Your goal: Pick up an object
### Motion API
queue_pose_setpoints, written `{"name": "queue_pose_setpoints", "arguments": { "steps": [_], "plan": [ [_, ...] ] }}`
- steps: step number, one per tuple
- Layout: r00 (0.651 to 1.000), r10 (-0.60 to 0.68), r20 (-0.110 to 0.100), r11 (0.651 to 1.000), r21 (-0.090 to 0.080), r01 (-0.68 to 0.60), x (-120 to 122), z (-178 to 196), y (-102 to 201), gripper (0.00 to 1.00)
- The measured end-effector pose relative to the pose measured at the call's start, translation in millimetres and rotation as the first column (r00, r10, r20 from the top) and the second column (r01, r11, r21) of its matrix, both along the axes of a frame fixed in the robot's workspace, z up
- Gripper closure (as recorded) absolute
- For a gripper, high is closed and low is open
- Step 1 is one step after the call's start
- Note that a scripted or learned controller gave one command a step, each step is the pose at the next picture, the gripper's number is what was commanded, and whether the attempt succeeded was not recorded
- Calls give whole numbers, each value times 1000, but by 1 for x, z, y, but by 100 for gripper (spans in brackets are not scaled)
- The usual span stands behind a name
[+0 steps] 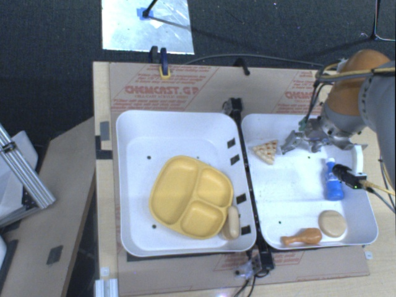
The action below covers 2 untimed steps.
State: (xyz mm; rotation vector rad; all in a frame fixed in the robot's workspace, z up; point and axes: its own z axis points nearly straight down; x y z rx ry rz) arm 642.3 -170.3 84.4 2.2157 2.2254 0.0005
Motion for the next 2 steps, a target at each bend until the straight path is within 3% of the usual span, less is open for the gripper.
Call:
{"name": "queue_pose_setpoints", "arguments": {
  "steps": [1,2],
  "plan": [
    [1000,1,5,1000,-1,-1,1,12,0,100],
    [1000,0,5,1000,-1,0,6,57,-3,100]
  ]
}}
